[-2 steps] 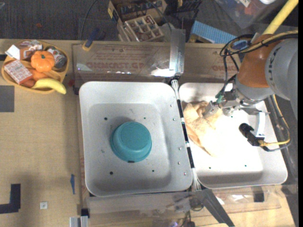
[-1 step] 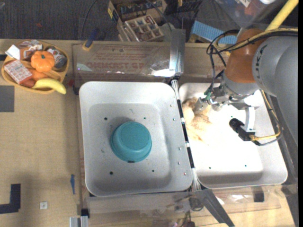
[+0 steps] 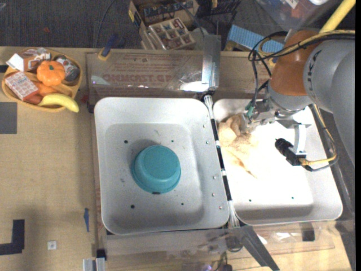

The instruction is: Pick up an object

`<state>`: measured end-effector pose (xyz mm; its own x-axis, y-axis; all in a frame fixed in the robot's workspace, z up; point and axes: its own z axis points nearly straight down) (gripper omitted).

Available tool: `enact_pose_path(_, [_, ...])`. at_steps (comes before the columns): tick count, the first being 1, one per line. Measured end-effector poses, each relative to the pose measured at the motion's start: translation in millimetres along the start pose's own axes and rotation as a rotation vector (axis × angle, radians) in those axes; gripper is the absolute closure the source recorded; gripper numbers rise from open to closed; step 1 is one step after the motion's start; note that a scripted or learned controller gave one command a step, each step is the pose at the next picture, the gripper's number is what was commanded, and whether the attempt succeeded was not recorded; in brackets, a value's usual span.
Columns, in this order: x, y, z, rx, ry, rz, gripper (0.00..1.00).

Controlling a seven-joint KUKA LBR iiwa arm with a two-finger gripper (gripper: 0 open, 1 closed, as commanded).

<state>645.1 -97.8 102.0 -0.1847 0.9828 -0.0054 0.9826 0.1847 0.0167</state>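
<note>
A teal bowl point(image 3: 157, 169) lies upside down in the middle of the left bin point(image 3: 113, 123). In the right bin point(image 3: 293, 202), a pale tan, crumpled-looking object point(image 3: 236, 144) lies by the upper left corner, close to the wall shared with the left bin. My gripper point(image 3: 247, 123) is lowered into the right bin right over the top of this tan object. The wrist and its mount cover the gripper's tip, and whether it touches the object cannot be made out.
The grey arm with its orange band point(image 3: 289, 75) leans over the right bin's far right corner, trailing a black cable and connector point(image 3: 289, 151). A fruit dish point(image 3: 42, 81) sits at the far left of the bench. A clear plastic package point(image 3: 152, 75) lies behind the left bin.
</note>
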Motion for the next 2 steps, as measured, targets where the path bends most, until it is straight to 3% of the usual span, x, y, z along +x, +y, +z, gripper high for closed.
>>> enact_pose_path(1, [36.0, 27.2, -84.3, 0.010, 0.005, -0.364, 1.00])
enact_pose_path(2, [35.9, 27.1, -84.3, 0.010, 0.005, -0.363, 0.00])
